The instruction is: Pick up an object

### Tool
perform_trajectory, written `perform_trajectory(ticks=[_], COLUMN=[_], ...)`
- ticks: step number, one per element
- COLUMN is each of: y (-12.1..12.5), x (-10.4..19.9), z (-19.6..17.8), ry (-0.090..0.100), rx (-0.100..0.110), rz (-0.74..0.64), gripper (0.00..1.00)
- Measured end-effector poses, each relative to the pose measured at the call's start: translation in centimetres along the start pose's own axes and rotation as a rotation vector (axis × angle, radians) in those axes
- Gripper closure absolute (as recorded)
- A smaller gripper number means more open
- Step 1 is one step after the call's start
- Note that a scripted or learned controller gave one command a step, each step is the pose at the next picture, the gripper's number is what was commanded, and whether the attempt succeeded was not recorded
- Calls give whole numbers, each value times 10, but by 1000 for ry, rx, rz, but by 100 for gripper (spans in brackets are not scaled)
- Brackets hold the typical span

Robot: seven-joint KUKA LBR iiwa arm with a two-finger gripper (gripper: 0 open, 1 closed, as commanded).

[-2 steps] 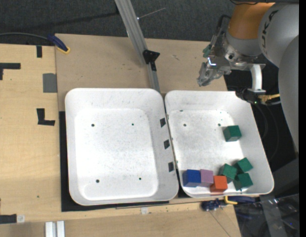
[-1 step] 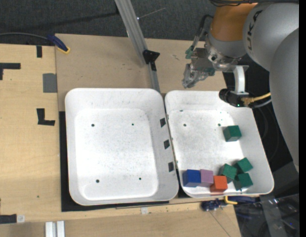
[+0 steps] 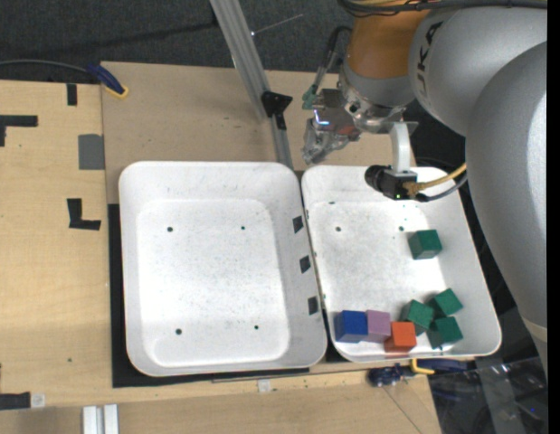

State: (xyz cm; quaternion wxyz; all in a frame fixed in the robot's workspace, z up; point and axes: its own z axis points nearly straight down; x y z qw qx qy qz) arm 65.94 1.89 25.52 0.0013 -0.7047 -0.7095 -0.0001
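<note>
The scene is lit evenly and quite brightly from above. The left bin [image 3: 207, 269] is almost washed out to pure white, with soft grey shade along its inner walls. The big grey arm [image 3: 497, 107] close to the camera looks soft and unsharp. The worktop [image 3: 44, 269] shows mild grain.

You can make out part of large dark lettering, seemingly "KU", on the grey arm [image 3: 479, 61] just below its orange band; you'll find nothing else readable

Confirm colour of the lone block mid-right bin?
Green block, seen in the camera view.
</note>
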Motion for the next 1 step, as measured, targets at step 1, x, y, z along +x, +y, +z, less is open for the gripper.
perform_trajectory(ticks=[1], y=[-6], x=[54], z=[5], ry=[-1], rx=[1], rz=[0], gripper=[100])
